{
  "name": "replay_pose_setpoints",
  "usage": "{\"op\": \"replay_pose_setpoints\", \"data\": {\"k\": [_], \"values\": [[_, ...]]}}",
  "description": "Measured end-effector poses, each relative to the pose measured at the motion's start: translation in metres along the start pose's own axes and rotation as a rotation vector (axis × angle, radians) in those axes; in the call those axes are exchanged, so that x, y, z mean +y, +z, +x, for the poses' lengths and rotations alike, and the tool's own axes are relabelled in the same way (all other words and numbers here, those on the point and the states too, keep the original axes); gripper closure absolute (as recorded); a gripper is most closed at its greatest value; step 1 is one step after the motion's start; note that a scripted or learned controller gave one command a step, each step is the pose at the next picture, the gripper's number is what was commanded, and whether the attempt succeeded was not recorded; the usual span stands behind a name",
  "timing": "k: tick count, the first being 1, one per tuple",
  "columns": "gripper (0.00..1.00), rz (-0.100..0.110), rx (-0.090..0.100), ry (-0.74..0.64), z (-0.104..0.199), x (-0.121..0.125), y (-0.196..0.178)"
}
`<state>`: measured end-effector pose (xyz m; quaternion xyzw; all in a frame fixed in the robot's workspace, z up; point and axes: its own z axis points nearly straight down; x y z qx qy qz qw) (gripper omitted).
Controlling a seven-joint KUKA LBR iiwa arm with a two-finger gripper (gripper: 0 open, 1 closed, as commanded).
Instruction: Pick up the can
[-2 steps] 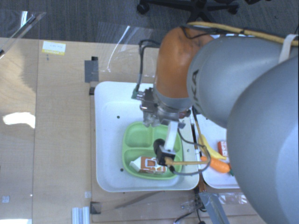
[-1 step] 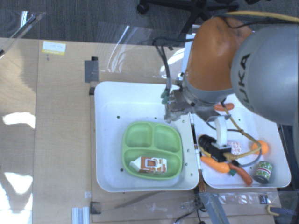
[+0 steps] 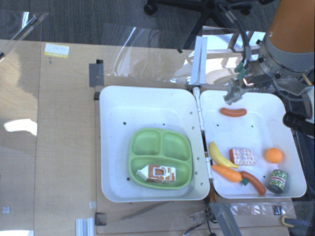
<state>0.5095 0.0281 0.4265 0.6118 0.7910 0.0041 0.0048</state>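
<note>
The can (image 3: 277, 180) is small and dark with a green label. It stands upright in the near right corner of the right bin (image 3: 288, 107). My gripper (image 3: 234, 95) hangs over that bin's far left part, just above a sausage (image 3: 233, 112). The can lies well away from the gripper, toward the near right. Nothing shows between the gripper's fingers.
A banana (image 3: 219, 155), a carrot (image 3: 227, 173), a red box (image 3: 242, 157), an orange (image 3: 273, 155) and a second sausage (image 3: 254, 183) crowd the right bin near the can. In the left bin (image 3: 113, 132), a green divided plate (image 3: 160, 146) holds a small carton (image 3: 158, 173).
</note>
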Motion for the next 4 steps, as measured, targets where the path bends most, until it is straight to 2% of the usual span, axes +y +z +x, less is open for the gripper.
{"op": "replay_pose_setpoints", "data": {"k": [1,2,3,4], "values": [[1.0,0.003,-0.001,-0.062,-0.061,0.098,-0.008],[1.0,0.011,0.002,-0.175,-0.141,0.045,0.128],[1.0,0.006,-0.002,-0.211,-0.19,0.115,0.145],[1.0,-0.003,-0.008,-0.219,-0.189,0.118,0.132]]}}
